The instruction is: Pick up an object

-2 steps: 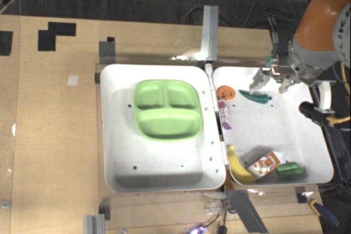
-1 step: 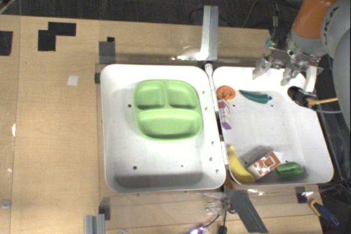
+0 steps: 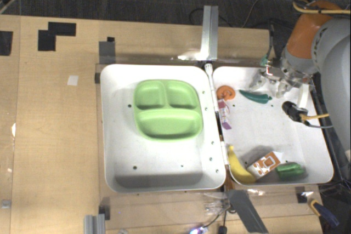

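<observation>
Hovering gripper (image 3: pixel 272 80), finger state unclear, just right of teal pepper (image 3: pixel 255 97) at right bin's (image 3: pixel 321 172) far end; likely light, stiff, slick; grip mid-body across width.

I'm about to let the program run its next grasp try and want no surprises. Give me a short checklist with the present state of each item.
1. Gripper over the right bin: ok, it sits near the bin's far edge.
2. Target close by: ok, the dark green object lies just beside the gripper.
3. Object between the fingers: cannot tell.
4. Nearby clutter: ok, the orange object lies apart from the green one.
5. Banana, small carton and green item: ok, grouped at the near edge, away from the gripper.
6. Green divided plate: ok, in the left bin.
</observation>
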You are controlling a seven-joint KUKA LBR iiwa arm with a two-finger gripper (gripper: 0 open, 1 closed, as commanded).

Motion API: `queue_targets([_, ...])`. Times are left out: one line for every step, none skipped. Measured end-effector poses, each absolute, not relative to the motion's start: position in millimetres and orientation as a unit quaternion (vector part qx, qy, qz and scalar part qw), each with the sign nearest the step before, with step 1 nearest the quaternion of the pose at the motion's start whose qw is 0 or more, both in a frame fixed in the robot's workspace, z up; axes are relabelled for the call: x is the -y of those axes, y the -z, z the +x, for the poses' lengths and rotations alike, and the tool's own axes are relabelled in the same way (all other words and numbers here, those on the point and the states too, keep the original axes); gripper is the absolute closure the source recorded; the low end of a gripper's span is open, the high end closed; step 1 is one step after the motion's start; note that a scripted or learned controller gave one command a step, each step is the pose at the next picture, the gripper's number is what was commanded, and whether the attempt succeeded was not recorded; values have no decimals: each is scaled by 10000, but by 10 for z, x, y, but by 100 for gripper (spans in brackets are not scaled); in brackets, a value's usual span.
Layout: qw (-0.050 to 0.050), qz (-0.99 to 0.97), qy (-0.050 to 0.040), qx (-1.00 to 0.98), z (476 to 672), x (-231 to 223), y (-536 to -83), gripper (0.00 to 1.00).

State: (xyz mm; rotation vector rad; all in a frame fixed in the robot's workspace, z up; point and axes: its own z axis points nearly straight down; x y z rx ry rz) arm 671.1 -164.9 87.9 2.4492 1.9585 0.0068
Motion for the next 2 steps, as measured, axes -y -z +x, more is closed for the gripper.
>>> queue_targets([37, 7393, -36, -6734, 6359, 1337, -894, 0])
queue_targets([58, 7389, -76, -6738, 6391, 1319, -1032, 100])
